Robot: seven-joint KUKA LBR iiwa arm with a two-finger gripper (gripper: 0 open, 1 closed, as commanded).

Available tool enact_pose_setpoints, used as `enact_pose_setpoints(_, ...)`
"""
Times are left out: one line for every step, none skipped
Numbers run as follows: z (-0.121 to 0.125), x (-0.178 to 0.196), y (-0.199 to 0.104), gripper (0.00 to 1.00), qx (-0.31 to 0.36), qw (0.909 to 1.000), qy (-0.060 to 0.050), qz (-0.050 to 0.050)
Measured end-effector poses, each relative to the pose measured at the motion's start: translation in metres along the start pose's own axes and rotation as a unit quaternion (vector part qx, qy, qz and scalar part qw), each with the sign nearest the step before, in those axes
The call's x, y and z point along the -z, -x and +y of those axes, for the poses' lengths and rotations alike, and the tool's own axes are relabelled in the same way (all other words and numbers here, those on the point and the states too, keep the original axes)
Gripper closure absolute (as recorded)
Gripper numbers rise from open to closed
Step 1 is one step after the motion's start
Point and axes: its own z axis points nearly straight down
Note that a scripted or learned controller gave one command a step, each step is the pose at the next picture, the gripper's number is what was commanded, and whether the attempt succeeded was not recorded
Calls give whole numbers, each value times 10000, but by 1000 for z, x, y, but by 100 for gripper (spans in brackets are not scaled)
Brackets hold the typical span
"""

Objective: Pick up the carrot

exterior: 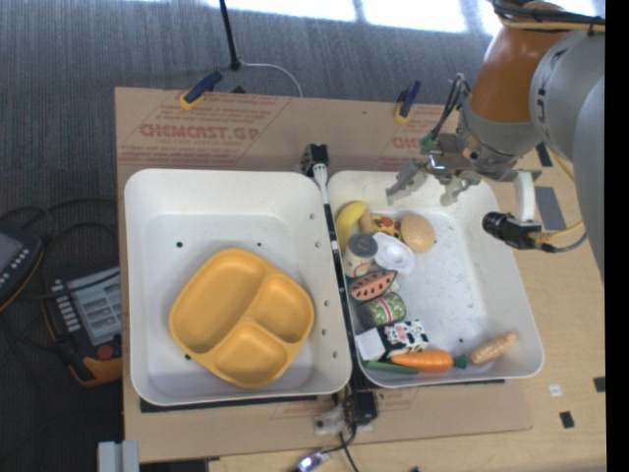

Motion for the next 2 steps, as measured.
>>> enact_pose_setpoints(28, 45, -39, 0, -1289, 9917, 2, -3)
enact_pose_setpoints(11, -25, -143, 0, -1009, 9949, -11, 2)
